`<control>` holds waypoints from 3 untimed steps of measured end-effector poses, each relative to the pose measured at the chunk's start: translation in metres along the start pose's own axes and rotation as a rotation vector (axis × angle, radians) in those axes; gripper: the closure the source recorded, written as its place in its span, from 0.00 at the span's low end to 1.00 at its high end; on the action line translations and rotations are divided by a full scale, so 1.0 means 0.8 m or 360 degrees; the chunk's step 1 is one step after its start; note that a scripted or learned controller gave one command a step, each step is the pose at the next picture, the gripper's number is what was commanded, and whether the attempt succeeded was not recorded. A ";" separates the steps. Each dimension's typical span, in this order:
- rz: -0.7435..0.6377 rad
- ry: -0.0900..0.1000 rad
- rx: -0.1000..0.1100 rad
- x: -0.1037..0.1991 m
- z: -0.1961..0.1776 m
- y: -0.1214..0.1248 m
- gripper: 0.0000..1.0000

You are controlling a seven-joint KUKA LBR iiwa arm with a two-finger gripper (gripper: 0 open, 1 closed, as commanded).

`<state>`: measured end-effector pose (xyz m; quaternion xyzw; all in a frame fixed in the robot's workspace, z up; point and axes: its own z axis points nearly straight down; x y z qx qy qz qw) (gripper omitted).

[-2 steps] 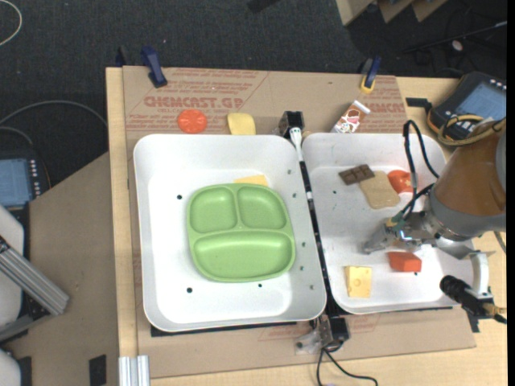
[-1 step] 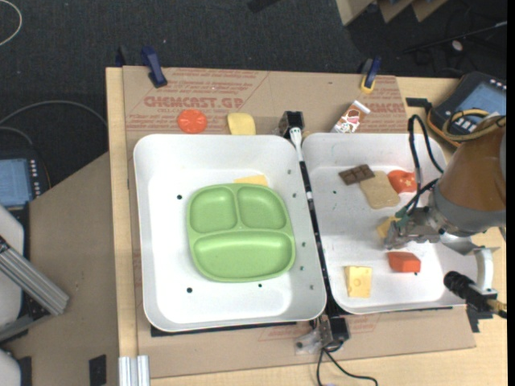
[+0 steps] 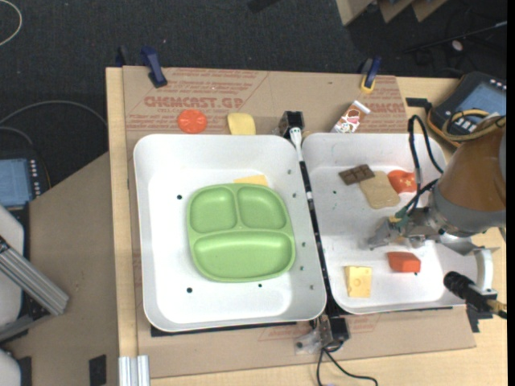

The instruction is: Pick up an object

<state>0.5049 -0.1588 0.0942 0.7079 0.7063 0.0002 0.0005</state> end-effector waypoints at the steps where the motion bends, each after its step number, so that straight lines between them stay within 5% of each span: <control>1: 0.0002 0.0003 0.0009 -0.032 0.013 -0.035 0.00; 2: -0.0001 0.0000 0.0000 -0.031 -0.001 -0.032 1.00; 3: -0.0020 0.0005 -0.0006 0.083 0.012 0.024 1.00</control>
